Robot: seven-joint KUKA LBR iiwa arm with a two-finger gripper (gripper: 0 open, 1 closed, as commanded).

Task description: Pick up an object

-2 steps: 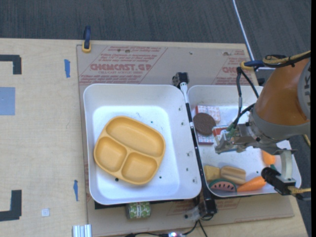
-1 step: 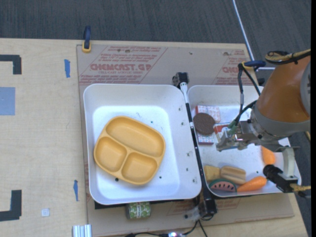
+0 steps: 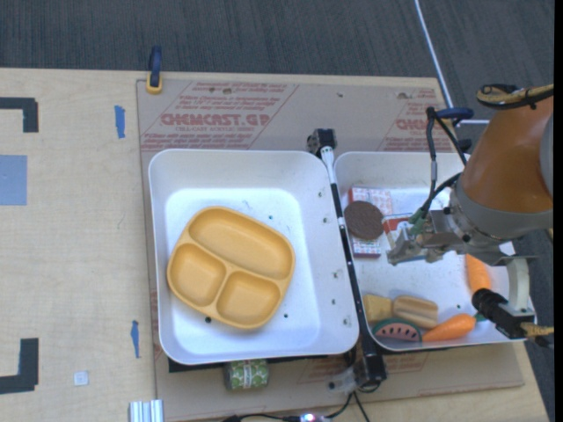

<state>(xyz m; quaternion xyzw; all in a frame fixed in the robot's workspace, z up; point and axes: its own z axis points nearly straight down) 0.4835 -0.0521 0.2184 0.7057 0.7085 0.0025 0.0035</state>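
Far to the left of the gripper, across the divide: left bin, shallow and white. Inside it, a yellow divided plate with three compartments, lying flat, well apart from the gripper. Below that bin's near rim, outside it, a small green can on its side, down and to the left of the gripper.

Then the right bin, with the gripper low over its middle. Just left of the gripper and slightly above, a round brown cookie, lying partly on a red-and-white box that reaches up and away from the gripper toward the bin's far wall. Cookie near the gripper, contact not clear. How wide the gripper stands: cannot tell, its tip lost in metal parts and cables. Nothing seen held.

Below the gripper, toward the near rim: a pale yellow piece, touching a tan bread roll on its right, and under both a watermelon slice. Down and to the right of the gripper, an orange carrot; right of the gripper, a second carrot, partly under the arm. Above and to the right, the orange band and grey body of the arm.
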